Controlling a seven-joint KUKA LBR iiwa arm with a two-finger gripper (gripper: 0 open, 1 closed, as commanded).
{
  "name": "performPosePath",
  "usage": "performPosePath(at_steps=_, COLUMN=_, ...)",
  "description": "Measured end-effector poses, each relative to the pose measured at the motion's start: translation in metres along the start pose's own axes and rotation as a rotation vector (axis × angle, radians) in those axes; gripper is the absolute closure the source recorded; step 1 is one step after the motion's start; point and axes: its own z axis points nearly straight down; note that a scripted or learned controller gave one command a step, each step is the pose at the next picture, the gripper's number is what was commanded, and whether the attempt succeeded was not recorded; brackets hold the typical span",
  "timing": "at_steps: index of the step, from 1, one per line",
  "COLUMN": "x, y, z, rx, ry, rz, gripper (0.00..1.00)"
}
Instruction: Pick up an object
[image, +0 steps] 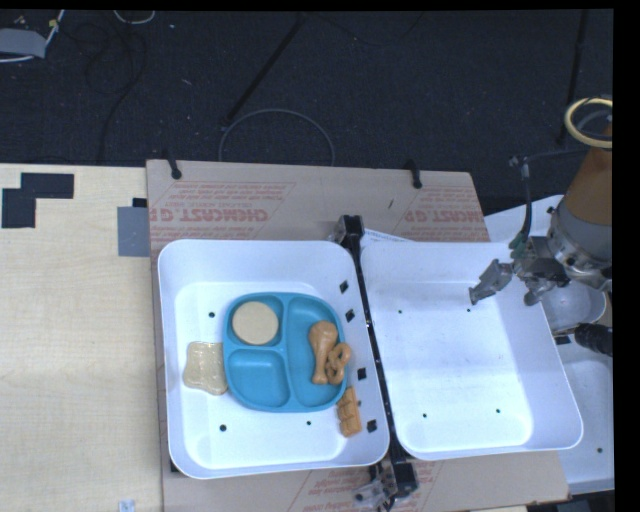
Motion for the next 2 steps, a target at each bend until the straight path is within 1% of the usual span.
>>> performPosePath(at_steps=1, x=0.000, y=0.003, z=-0.008, rx=-0.014, ry=-0.003, rz=-0.002, gripper=0.00)
performPosePath(at_steps=2, x=0.006, y=0.011, z=0.051, rx=-0.008, ry=-0.001, rz=-0.006, gripper=0.00)
